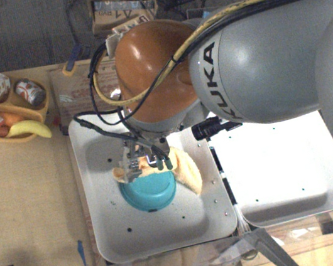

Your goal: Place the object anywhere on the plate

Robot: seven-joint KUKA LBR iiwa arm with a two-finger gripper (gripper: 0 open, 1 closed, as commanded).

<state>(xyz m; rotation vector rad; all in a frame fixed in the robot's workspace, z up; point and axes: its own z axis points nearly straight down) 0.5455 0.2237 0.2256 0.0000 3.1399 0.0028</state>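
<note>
Centrally, tool [149,162] above plate's [149,192] far rim.

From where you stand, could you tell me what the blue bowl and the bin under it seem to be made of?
The blue bowl looks like moulded plastic: one even teal colour, smooth and matte with a soft sheen, though glazed ceramic can't be excluded. The left bin looks like white plastic or painted sheet metal: a smooth, dull surface with rounded corners and a few small dark dots that may be holes.

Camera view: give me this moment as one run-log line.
gripper: low in left bin | below it: teal bowl, yellow item | right bin: white
</note>
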